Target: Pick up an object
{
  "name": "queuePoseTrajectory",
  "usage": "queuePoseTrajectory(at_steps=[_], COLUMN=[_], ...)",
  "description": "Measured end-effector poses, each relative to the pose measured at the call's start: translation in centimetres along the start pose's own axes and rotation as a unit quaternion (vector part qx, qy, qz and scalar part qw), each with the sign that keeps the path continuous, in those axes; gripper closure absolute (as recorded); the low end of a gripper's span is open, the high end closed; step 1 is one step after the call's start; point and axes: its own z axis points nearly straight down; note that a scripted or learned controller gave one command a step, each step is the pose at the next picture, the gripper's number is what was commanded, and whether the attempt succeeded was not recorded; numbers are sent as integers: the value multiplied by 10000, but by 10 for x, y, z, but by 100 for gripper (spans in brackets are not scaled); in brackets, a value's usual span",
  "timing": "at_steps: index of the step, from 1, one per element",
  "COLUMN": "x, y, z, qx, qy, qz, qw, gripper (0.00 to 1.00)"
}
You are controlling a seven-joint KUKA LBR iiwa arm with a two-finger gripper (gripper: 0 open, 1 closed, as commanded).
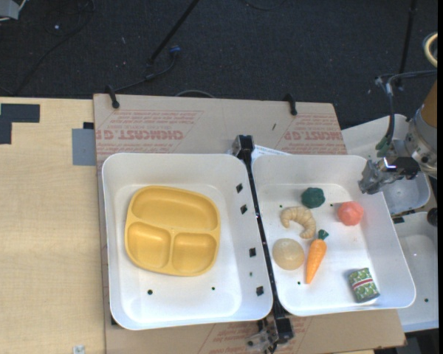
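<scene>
Red ball (349, 213) sits just left-below my gripper (374, 177); can't tell gripper state, nothing held.

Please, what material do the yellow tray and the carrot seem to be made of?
Tray: probably moulded plastic, one even yellow with a soft sheen and rounded compartment ridges. Carrot: likely toy plastic, possibly rubber; flat orange with a green top, and no shading of a real vegetable. The view is too coarse to be certain.
</scene>
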Motion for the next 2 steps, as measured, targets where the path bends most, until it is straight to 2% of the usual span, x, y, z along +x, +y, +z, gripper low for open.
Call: queuePoseTrajectory(at_steps=[2], x=[107], y=[-29], z=[3], qx=[42], qy=[16], qz=[-8], qw=[10000], gripper=[100])
